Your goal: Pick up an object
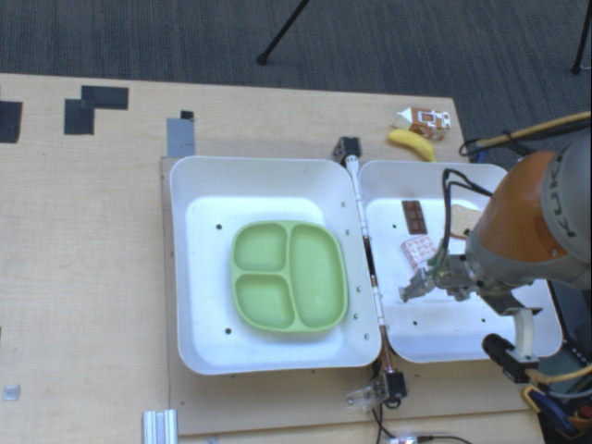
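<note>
The arm's fingers hang low over the right bin, roughly at its middle, reaching in from the bulky orange-banded wrist to their right. At this size it is not possible to tell whether the fingers are spread or pressed together, and nothing can be made out between them.

Just above the fingers, close to their tips, lies a small red-and-white packet. Further up from them, toward the far wall of the same bin, sits a dark brown bar, and up and to the right of the fingers a pale tan piece shows partly beside the arm. Beyond the bin's far rim, on the bench, lie a yellow banana and a small white-and-brown carton touching or nearly touching each other.

To the left of the fingers, across the divide between the bins, the left bin holds a green three-compartment plate lying flat.
</note>
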### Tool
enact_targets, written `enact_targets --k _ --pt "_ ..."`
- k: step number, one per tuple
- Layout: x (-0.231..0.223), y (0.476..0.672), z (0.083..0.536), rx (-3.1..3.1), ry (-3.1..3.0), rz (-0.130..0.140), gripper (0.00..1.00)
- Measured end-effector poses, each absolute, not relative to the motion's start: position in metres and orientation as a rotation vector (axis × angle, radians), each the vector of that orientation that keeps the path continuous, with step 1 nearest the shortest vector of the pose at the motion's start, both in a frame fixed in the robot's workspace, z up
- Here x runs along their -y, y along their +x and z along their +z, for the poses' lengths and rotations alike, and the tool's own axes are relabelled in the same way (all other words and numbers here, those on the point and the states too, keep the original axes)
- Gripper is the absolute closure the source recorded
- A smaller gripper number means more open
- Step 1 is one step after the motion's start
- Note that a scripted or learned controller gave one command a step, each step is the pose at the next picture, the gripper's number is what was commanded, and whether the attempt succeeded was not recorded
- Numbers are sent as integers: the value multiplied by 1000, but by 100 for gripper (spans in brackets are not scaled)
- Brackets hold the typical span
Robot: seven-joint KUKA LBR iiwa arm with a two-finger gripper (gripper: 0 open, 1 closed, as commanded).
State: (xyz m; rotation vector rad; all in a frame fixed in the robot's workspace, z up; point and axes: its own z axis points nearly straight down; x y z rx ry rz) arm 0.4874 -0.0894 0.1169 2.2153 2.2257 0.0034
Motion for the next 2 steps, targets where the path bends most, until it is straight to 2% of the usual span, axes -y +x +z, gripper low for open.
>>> enact_targets --k 1,2 --pt "85 488 86 -2221 2216 5 0" --pt "84 490 98 -2222 2209 11 100"
